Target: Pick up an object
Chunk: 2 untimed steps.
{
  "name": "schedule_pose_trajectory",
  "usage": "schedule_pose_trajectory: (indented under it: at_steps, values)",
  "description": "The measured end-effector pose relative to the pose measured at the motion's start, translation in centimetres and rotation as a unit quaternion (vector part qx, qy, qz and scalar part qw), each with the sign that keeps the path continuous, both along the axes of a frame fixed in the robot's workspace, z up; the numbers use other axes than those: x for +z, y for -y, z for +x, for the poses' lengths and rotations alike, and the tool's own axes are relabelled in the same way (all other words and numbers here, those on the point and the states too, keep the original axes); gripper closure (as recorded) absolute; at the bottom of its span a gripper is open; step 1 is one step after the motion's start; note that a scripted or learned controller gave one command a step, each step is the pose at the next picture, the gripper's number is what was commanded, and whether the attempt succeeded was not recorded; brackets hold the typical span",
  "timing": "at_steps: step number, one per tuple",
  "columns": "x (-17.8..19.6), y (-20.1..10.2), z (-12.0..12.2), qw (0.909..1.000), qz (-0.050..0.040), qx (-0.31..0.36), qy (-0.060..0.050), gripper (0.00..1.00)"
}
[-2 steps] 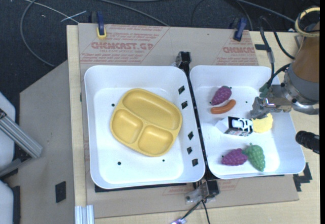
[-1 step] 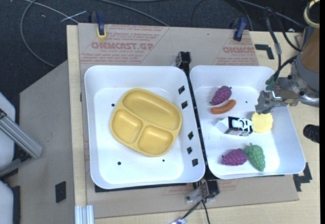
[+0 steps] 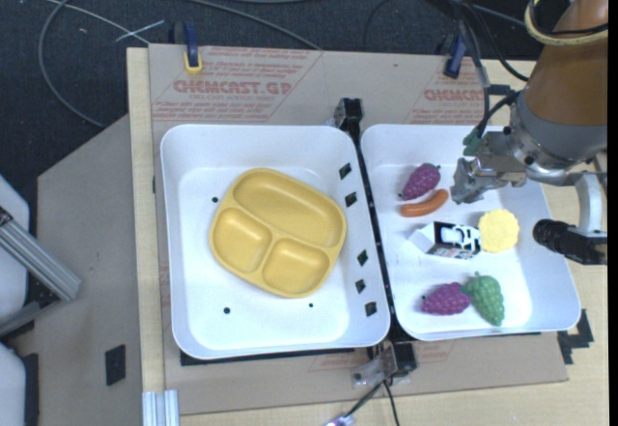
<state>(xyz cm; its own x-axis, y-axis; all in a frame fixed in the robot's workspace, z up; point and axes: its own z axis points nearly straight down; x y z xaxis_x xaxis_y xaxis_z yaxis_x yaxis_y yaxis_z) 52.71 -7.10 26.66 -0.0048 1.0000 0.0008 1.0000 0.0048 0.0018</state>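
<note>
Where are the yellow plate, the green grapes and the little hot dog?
yellow plate (image 3: 278,245): camera view, left bin, on its dividing ridge.
green grapes (image 3: 487,298): camera view, right bin, middle of the bunch.
hot dog (image 3: 424,206): camera view, right bin, its middle.

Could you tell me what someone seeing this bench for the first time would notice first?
Probably the yellow divided plate, alone in the middle of the left bin. Next, the cluster of small toy foods in the right bin: two purple grape bunches, a green bunch, a sausage and a yellow round piece. The gripper hangs over that bin's upper part.
</note>
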Motion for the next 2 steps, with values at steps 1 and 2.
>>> schedule_pose_trajectory:
  at_steps: [1,2]
  values:
    - [-1.8,-4.8,2.3,1.0000,0.0003,0.000,-0.001,1.00]
    - [-3.3,-9.2,4.8,1.0000,0.0000,0.000,0.000,1.00]
